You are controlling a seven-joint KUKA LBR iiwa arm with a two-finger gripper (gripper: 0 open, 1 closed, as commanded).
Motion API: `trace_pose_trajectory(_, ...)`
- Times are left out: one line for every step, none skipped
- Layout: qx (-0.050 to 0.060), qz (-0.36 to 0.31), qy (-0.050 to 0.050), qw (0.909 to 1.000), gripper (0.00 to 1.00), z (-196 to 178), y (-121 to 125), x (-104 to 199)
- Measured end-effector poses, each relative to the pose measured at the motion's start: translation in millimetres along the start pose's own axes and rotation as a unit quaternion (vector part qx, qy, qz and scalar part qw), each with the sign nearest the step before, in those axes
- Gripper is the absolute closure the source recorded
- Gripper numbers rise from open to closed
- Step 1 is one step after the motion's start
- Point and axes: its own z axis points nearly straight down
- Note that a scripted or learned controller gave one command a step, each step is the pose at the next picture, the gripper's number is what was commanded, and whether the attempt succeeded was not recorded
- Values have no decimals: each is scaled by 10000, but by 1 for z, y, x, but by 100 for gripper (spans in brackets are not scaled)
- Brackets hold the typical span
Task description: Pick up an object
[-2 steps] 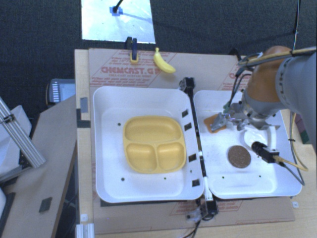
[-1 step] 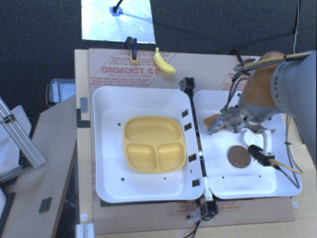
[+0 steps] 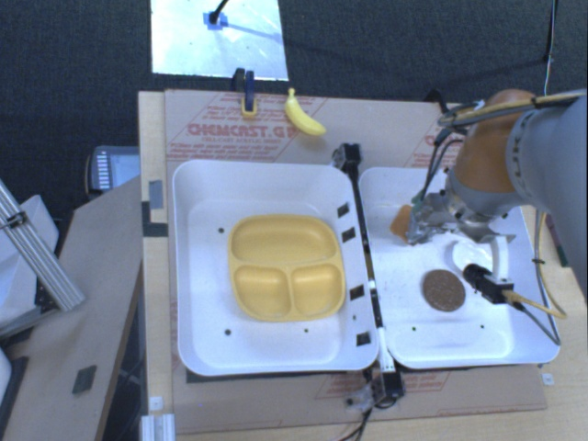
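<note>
I see the end effector [image 3: 424,226], grip state unclear, beside an orange piece [image 3: 401,220], a brown disc [image 3: 444,290] near it.

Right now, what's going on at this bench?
A grey robot arm reaches into the right bin, its gripper low beside a small orange object near the bin's left wall. A brown disc lies nearby. A yellow divided tray sits in the left bin.
</note>
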Motion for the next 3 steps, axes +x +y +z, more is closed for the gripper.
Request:
trace_pose_trajectory(-18, -7, 1, 10000, 100, -64, -1, 2)
trace_pose_trajectory(-13, -11, 0, 10000, 100, -109, 5, 2)
trace_pose_trajectory(-15, -13, 1, 10000, 100, -157, 7, 2)
